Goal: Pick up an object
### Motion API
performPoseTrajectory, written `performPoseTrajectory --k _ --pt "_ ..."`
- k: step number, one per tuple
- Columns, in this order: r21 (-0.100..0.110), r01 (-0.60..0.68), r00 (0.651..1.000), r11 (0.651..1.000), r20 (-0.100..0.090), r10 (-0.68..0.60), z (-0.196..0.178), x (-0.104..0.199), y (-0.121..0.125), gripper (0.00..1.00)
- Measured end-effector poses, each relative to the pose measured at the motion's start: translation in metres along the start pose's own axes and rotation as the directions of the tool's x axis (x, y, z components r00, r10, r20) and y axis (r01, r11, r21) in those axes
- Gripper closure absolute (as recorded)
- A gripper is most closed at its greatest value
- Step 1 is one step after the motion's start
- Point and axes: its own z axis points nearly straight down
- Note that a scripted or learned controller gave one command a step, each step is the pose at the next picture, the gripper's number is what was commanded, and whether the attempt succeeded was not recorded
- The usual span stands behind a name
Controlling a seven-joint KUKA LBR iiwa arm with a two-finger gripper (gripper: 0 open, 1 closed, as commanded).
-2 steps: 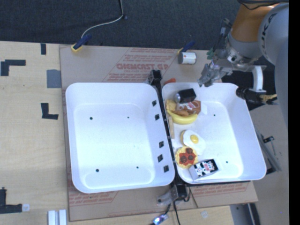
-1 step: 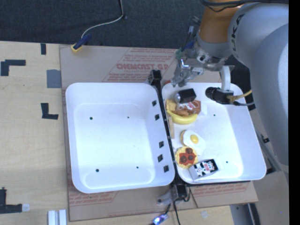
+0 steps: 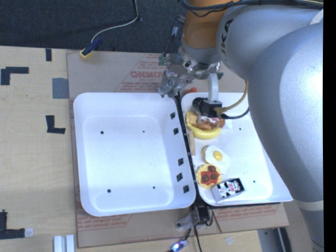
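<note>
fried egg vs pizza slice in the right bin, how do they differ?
Colour: the fried egg is white with a yellow yolk; the pizza slice is orange-red with dark spots. Position: the fried egg lies nearer the banana; the pizza slice lies nearer the front, beside the black-and-white box. Shared: both lie flat in the right bin, close to its left wall, and look like toy food.

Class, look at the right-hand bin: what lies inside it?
Inside the right bin: a banana with a reddish item on top, a fried egg, a small pizza and a black-and-white carton. The arm covers its far right side.
</note>
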Motion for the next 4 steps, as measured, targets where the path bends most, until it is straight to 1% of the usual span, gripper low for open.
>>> performPoseTrajectory --k 1,2,3,4 --pt "0.004 -0.004 1.0 1.0 0.002 0.004 0.036 0.061 0.0 1.0" --pt "0.0 -0.003 1.0 1.0 0.002 0.003 0.041 0.14 0.001 1.0" --pt "0.004 -0.006 1.0 1.0 0.004 0.006 0.057 0.169 -0.034 1.0" --pt "0.011 -0.01 1.0 1.0 0.007 0.01 0.119 0.167 -0.098 1.0"
